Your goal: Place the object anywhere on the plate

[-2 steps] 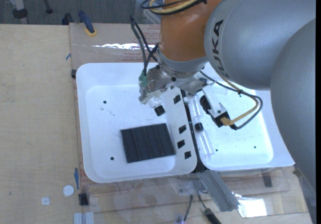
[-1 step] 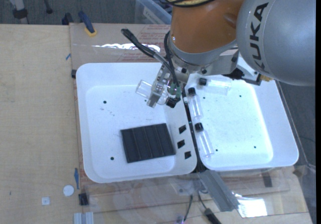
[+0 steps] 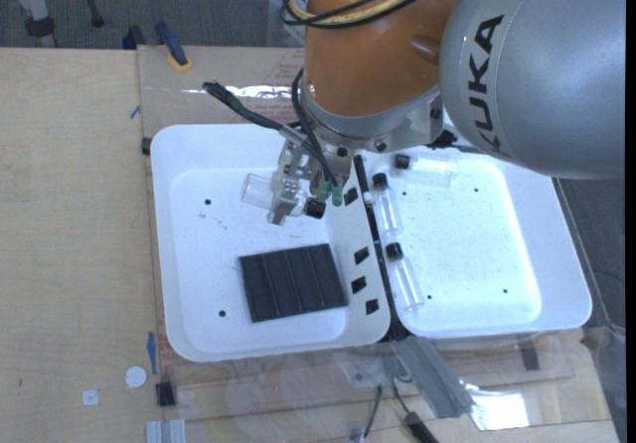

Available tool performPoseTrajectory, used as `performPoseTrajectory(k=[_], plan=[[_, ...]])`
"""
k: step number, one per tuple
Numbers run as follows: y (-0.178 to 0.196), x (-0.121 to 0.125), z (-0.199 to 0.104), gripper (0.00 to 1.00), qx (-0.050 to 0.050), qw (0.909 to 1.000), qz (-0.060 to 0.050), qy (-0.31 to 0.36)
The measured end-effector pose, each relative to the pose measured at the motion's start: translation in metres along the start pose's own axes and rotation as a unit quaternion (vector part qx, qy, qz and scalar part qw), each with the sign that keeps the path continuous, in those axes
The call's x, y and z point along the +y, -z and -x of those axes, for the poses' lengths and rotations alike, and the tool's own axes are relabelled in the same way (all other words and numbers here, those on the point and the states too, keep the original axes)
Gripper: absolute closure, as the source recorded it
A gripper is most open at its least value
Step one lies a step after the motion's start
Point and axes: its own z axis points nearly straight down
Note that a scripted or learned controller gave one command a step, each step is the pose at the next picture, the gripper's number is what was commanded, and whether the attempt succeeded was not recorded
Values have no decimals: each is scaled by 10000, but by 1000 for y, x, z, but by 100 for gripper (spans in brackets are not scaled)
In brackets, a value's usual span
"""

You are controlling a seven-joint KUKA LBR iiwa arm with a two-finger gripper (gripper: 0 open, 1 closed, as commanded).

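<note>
Fingers of the gripper point(image 3: 285, 195) hidden under the wrist, can't tell their spread or any grip. Wooden bench point(image 3: 70, 232), grey floor behind. Big arm point(image 3: 467, 44) (orange band) over left bin point(image 3: 189, 327); right bin point(image 3: 556, 292) alongside. Black ridged plate point(image 3: 293, 281) lies in left bin. Clear object point(image 3: 256, 188) beside gripper, above plate.

Two white bins point(image 3: 199, 327) sit side by side on the surface point(image 3: 70, 232). One dark ridged plate point(image 3: 291, 281) lies in the bin nearer the surface's left edge. One clear cup point(image 3: 258, 189) is there too. One arm point(image 3: 477, 44) reaches over them.
</note>
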Motion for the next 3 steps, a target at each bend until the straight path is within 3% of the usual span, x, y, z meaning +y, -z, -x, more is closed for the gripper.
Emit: performPoseTrajectory(k=[1,2,3], plan=[[-98,35,13,100,21,9825,-3,1864],[-69,43,41,100,-13,9584,12,2855],[-81,53,82,100,-11,9878,10,1555]])
